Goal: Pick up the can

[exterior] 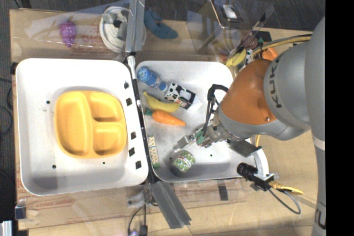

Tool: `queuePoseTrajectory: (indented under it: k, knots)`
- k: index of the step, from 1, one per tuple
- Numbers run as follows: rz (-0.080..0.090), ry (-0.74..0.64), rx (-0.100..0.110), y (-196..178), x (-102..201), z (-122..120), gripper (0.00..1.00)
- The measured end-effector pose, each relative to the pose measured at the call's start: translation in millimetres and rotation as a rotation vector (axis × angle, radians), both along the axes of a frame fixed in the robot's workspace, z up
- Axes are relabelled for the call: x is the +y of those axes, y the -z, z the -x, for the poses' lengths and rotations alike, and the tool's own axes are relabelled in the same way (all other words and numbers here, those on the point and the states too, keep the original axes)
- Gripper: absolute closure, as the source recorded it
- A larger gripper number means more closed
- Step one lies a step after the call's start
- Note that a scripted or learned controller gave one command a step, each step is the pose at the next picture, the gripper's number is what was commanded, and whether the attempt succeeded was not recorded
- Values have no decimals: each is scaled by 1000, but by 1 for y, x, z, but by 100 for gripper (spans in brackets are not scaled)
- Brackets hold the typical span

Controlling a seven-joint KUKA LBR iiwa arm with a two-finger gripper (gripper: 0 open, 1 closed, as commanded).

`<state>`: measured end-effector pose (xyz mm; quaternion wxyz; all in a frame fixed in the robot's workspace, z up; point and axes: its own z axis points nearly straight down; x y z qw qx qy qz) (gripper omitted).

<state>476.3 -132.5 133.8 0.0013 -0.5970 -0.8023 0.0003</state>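
The can point(182, 161) lies on its side near the front edge of the right bin point(213, 70), just below the pincer point(194, 140), whose open fingers hover beside it without touching, while a carrot point(167, 118) and banana point(159, 103) lie toward the bin's middle.

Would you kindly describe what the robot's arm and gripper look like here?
The arm is bulky, rounded grey, with dark KUKA lettering and a glossy orange band above the wrist. A black cable loops beside it. The gripper is slim and metallic with small greenish parts.
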Motion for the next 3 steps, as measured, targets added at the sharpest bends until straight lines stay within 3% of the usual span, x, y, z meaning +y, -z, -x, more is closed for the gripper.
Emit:
queuePoseTrajectory:
  k: [1, 2, 3]
  knots:
    - [-1, -77, 1, 7, 36, -56, 0]
    - [0, -109, 1, 2, 8, -16, 0]
    - [7, -145, -6, 41, 27, -1, 0]
